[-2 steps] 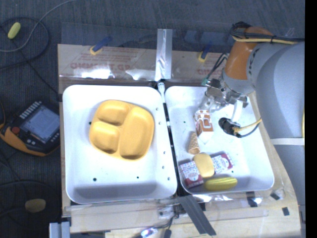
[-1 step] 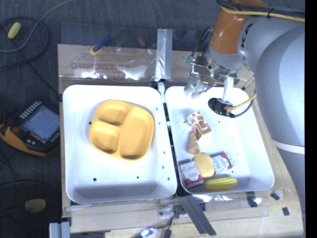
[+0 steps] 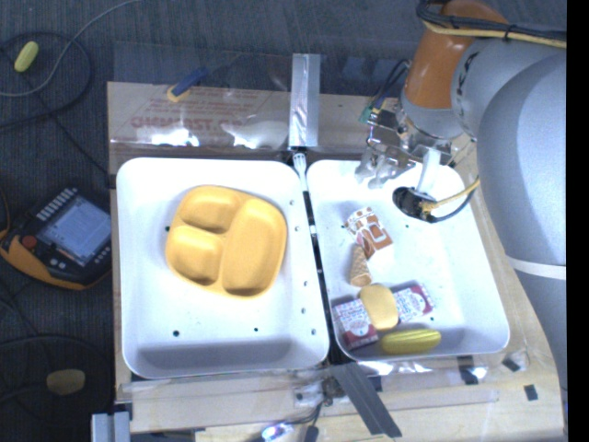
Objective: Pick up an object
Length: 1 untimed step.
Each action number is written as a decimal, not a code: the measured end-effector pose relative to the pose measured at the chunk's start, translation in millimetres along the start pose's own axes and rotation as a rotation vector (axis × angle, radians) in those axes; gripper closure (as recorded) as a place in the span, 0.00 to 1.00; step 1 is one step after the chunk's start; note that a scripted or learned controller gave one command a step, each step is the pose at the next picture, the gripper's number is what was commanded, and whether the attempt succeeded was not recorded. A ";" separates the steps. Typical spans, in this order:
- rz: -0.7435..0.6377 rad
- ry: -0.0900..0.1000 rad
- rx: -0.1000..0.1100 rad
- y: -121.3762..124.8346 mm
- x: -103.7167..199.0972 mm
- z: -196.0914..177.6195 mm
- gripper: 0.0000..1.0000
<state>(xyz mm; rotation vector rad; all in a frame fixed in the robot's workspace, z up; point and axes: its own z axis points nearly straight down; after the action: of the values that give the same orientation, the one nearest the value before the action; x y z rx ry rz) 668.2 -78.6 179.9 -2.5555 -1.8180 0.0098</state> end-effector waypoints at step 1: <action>-0.441 -0.001 -0.002 14.9 -42.5 46.3 1.00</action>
<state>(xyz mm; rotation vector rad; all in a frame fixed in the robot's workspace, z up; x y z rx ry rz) 668.0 -123.6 133.5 -2.0972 -2.3336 0.0070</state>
